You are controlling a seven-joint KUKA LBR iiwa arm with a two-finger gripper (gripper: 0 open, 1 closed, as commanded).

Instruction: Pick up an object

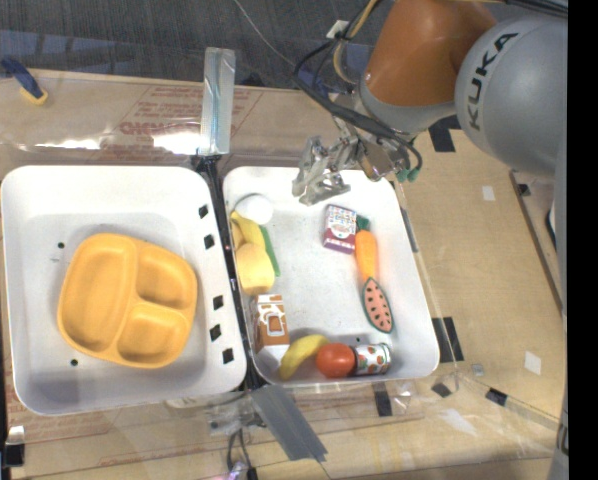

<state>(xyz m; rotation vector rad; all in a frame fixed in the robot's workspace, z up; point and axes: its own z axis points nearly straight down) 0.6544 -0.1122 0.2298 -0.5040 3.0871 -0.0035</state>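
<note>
My gripper (317, 180) hangs over the far edge of the right bin (309, 298), its metal fingers (308, 184) pointing down with nothing between them. Just below it in the bin lies a small purple-and-white carton (339, 228). An orange carrot (366, 253) lies beside that, and a watermelon slice (378, 304) below the carrot. A white ball (252, 209), a yellow corn-like piece (250, 253) and a brown carton (271, 320) line the bin's left wall. A banana (300, 354), a red tomato (335, 360) and a small can (373, 358) lie along the near wall.
The left bin (39, 208) holds a yellow divided plate (127, 298). A metal strip (218, 103) stands up behind the divider between the bins. Cables (329, 78) loop off the arm above the right bin's far edge.
</note>
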